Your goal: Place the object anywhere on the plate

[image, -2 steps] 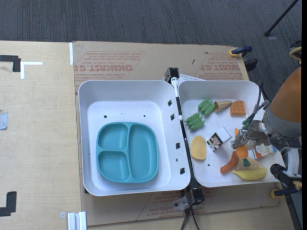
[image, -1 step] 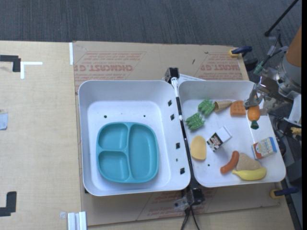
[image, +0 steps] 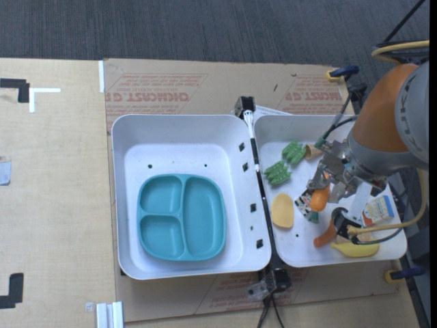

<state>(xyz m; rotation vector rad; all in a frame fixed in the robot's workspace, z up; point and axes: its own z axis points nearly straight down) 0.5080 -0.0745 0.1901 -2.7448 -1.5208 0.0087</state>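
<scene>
The teal divided plate (image: 182, 216) lies in the left white bin (image: 130, 142) with nothing on it. My gripper (image: 316, 191) is low over the middle of the right bin (image: 300, 251), far to the right of the plate. A small orange toy fruit (image: 318, 201) sits right at the gripper's tip, partly covered by it. Whether it is held cannot be made out.
The right bin also holds two green toy vegetables (image: 278, 173) (image: 294, 151), a pale yellow piece (image: 283, 210), an orange carrot (image: 324, 236), a banana (image: 355, 249) and a small carton (image: 379, 210). The divider (image: 258, 190) between the bins stands between gripper and plate.
</scene>
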